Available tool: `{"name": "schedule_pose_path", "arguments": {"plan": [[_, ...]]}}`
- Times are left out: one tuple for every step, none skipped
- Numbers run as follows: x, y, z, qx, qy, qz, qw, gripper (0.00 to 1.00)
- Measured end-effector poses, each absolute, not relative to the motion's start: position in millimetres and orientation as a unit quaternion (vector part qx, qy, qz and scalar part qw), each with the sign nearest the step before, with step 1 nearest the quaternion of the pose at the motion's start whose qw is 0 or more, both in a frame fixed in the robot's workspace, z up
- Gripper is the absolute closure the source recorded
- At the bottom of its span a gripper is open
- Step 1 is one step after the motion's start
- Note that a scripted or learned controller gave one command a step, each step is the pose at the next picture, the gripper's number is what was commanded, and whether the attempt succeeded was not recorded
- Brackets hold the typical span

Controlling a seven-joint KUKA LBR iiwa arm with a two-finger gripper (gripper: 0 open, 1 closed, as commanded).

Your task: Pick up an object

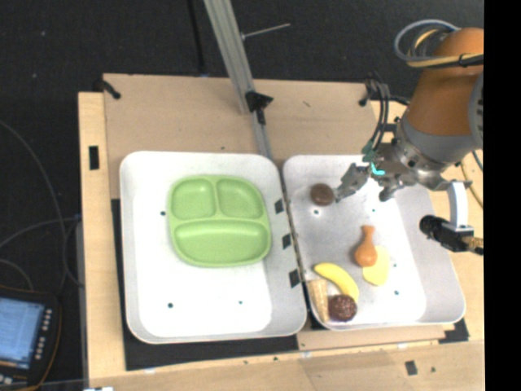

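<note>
A tan wooden tabletop stands on a dark floor, with a slanted metal pole rising from its back edge and a small screen glowing at the lower left. Two shallow white bins sit side by side. The left bin holds a green divided plate. The right bin holds a brown ball near its back left corner, an orange drumstick-shaped toy touching a yellow chip, and a banana beside a dark round cookie at the front edge.

The arm reaches in from the right, wrist tilted down over the right bin. Its end effector hangs with its two fingers spread apart, nothing between them; one fingertip is just beside the brown ball.
</note>
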State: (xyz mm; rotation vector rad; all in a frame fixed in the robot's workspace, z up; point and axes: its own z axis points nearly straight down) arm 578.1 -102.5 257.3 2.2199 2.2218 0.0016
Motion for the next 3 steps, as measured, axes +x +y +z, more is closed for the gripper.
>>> {"name": "schedule_pose_path", "arguments": {"plan": [[585.6, -104.0, 211.3, 0.708, 0.706, -0.0018, -0.001, 0.0], [592.9, -110.7, 155.6, 0.708, 0.707, -0.0021, -0.001, 0.0], [591.7, -111.7, 102.8, 0.708, 0.707, -0.002, -0.001, 0.0]]}}
